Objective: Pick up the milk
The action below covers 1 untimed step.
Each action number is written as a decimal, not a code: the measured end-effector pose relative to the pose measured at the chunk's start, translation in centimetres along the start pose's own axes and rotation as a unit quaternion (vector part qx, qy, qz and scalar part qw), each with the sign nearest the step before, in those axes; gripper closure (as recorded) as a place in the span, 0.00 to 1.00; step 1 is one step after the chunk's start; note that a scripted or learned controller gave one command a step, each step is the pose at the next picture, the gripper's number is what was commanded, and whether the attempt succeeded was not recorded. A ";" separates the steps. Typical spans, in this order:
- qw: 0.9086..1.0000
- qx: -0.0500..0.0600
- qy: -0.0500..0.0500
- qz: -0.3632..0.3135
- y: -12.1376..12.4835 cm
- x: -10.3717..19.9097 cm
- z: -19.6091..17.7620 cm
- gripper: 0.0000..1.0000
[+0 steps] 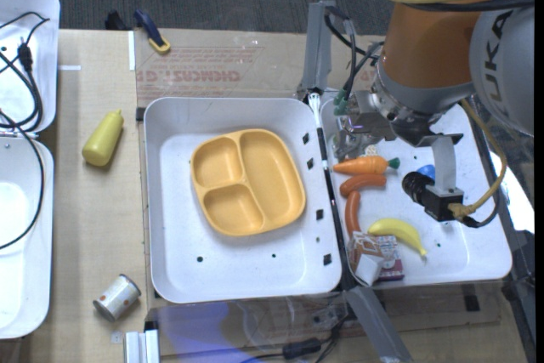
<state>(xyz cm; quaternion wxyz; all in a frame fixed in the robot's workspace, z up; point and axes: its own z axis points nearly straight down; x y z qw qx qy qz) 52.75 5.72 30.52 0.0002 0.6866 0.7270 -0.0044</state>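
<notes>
The milk (375, 258) lies at the lower edge of the right bin (476, 259), below the banana (399, 234). The gripper (361, 127) hovers upper-centre, approach pending; its state I cannot tell. It must likely travel down-frame.

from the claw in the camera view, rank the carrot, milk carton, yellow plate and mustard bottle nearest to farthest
1. carrot: right bin, just below the claw.
2. milk carton: near front corner of the right bin.
3. yellow plate: left bin, centre.
4. mustard bottle: on the bench, left of both bins.
</notes>
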 end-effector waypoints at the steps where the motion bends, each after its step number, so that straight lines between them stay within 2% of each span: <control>1: 0.993 -0.001 0.002 -0.120 -1.0 6.0 1.2 1.00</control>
